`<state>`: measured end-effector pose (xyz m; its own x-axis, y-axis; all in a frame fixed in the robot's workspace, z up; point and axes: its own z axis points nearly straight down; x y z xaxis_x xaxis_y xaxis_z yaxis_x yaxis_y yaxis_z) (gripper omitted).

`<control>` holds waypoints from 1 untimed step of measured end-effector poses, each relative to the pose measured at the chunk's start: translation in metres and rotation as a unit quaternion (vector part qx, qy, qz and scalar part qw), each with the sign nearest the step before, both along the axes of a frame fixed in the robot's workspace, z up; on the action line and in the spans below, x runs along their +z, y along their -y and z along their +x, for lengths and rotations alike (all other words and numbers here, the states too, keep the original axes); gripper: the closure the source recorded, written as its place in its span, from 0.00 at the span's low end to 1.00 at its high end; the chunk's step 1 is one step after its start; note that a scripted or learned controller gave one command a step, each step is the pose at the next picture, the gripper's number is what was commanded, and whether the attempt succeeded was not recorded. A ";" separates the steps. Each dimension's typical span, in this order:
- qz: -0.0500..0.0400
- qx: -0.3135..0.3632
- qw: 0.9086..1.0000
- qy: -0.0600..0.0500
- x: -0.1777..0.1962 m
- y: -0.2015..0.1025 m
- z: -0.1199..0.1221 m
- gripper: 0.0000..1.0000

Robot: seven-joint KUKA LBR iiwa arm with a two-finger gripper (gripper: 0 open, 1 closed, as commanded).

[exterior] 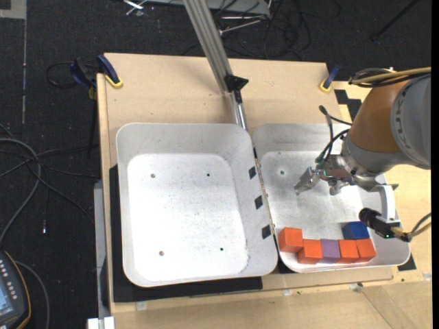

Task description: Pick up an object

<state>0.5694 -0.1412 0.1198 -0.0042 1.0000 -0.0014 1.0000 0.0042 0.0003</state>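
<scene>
The arm (391,125), grey with an orange band, reaches in from the right over the right bin (288,149), and its pincer (306,181) hangs above the bare white floor in the upper middle of that bin. The two thin fingers appear spread apart, pointing left and slightly down, with nothing between them, so the pincer is released and grasps no object. The blocks lie well apart from it, gathered along the near wall of the right bin: an orange block (290,238) at the left end, a second orange block (312,251) just beside it and a little nearer the wall, then a purple block (330,250), then another orange block (350,251) and one more at the right end (367,250), all touching or nearly touching in a row. A blue block (355,231) sits just behind the right part of the row. The left bin (130,184) stands beside the right one on the tan counter (171,88), their inner walls touching. A slanted metal rail (209,36) crosses the counter's far edge.
</scene>
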 end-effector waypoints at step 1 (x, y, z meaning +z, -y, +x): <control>-0.002 -0.001 1.000 0.003 -0.025 0.065 0.081 0.00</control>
<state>0.6504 -0.2061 0.0950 -0.0014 1.0000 -0.0050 1.0000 0.0014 0.0066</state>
